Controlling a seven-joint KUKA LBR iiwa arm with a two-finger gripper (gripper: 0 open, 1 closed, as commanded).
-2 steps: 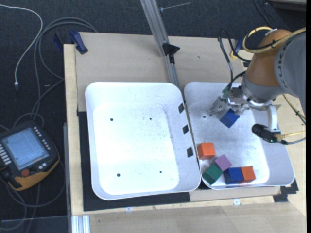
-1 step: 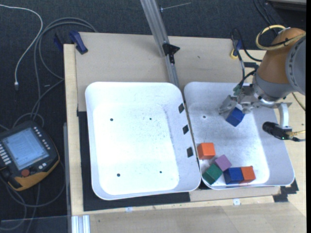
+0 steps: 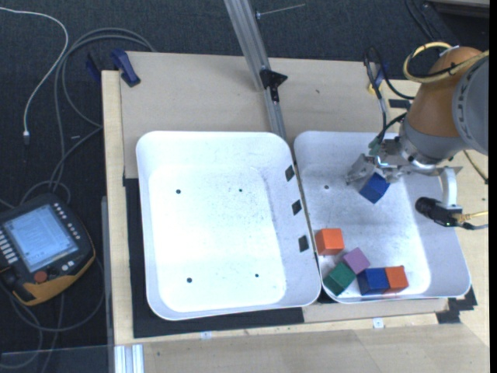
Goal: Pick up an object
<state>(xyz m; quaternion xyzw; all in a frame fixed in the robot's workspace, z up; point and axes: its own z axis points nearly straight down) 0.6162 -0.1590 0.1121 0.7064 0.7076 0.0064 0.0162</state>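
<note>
While the other blocks lie well below them, the gripper (image 3: 373, 176) has its jaws closed on a blue block (image 3: 375, 187).

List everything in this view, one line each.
Bins: 2, white, side by side on the bench.
Blue block: 1, between the gripper's fingers, above the right bin.
Orange blocks: 2, right bin, near edge.
Purple block: 1, right bin.
Green block: 1, right bin, near corner.
Second blue block: 1, right bin, near edge.
Pendant: 1, grey and orange, floor at left.
Gripper: 1, over the right bin.
</note>
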